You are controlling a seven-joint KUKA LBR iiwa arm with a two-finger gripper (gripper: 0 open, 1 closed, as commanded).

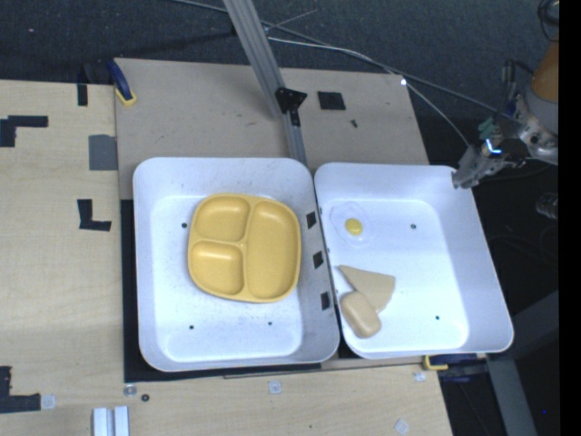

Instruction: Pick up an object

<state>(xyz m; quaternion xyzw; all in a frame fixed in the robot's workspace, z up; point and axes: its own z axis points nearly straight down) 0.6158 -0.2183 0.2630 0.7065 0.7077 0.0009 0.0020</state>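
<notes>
Pincer (465,174) poised at the right bin's (472,271) far corner (finger state cannot be told); the flat fried egg (353,228) and wedge (370,285) risk slipping.

My gripper (467,173) hanging over the right bin's (472,243) far right rim, open floor lying below across its right half, fried egg (353,228) and two tan pieces (366,298) crowding its left side, yellow divided plate (245,247) occupying the left bin (163,271).

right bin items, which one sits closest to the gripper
The fried egg toy, white with a yellow yolk, near the right bin's upper left. The two tan pieces lie lower, farther from the gripper at the bin's upper right corner.
</notes>
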